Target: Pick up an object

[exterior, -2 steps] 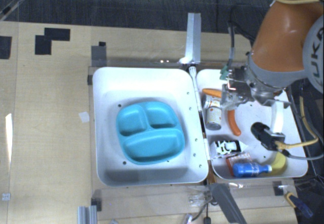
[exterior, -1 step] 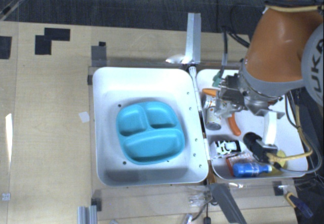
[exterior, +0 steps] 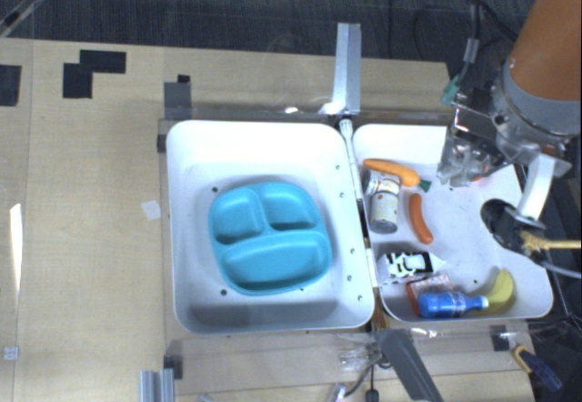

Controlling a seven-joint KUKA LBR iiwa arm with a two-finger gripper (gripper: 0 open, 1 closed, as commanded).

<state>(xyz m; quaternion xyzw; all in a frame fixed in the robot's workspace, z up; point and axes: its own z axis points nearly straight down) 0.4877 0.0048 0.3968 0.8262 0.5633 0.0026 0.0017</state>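
The bench (exterior: pixel 82 236) is lying open and bare on the far left, bearing a few black tape marks (exterior: pixel 94 71) near its back edge. The left bin (exterior: pixel 182 209) is sitting next, and a blue divided plate (exterior: pixel 270 236) is resting in its middle, with white floor showing all round it. A grey metal post (exterior: pixel 348 73) is standing at the back, where the two bins are meeting.

The right bin (exterior: pixel 473 236) is holding the loose objects, mostly crowding its left wall and front edge. An orange carrot-shaped piece (exterior: pixel 391 172) is lying at the back, touching a small jar (exterior: pixel 384 206) with a label too blurred to read. A red-orange sausage shape (exterior: pixel 420 218) is lying just beside the jar. Nearer the front, a black-and-white item (exterior: pixel 406 264) is too small to make out. A blue bottle (exterior: pixel 450 304) is lying on its side along the front wall, partly covering something reddish, and a yellow banana (exterior: pixel 501 289) is curving at its right end. The bin's middle is staying open white floor.

The gripper (exterior: pixel 464 164) is hanging over the bin's back part, right of the carrot-shaped piece, its shiny parts blurring together, so I cannot tell whether it is wide or narrow; nothing is showing in its grasp. The arm (exterior: pixel 546 55) is being cut off by the frame. A dark rounded shape (exterior: pixel 500 215) below it is unclear.
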